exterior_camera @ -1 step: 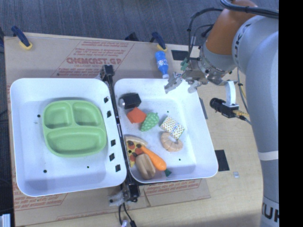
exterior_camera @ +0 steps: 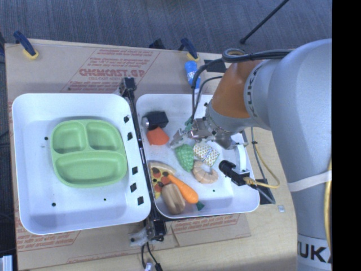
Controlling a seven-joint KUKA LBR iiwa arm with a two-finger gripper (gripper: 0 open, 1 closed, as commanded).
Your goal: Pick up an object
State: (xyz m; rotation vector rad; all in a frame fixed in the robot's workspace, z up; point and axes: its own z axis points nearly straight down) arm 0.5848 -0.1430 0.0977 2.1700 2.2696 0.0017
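Claw above toy-filled right bin

A bench topped with brown cardboard printed with red lettering, seen from above at a slant. Two shallow white bins rest side by side on the cardboard, their inner edges touching along a line of black clips. The left bin is the wider of the two; the right bin is narrower. Blue-and-yellow clamps grip the far edge of the cardboard, one at the left corner, another near the middle.
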